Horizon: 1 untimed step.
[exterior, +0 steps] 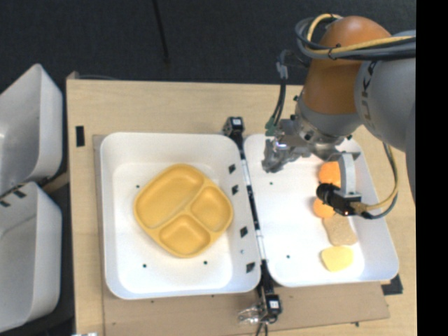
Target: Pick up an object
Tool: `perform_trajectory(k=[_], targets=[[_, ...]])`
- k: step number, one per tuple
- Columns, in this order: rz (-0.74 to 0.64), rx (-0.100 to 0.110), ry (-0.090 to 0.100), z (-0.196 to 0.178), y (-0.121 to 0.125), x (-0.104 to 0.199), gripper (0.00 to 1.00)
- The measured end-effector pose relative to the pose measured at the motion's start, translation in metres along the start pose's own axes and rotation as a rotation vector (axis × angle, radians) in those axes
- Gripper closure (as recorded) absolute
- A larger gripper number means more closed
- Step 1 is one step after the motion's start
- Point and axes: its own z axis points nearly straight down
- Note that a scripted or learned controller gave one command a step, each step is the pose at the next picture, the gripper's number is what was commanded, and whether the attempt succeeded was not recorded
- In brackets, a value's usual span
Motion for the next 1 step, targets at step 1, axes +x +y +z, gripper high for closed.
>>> perform_trajectory(k=[1], targets=[[0.001, 0.002, -0.001, 0.0129, 0.0136, 0.0478, 1.00]])
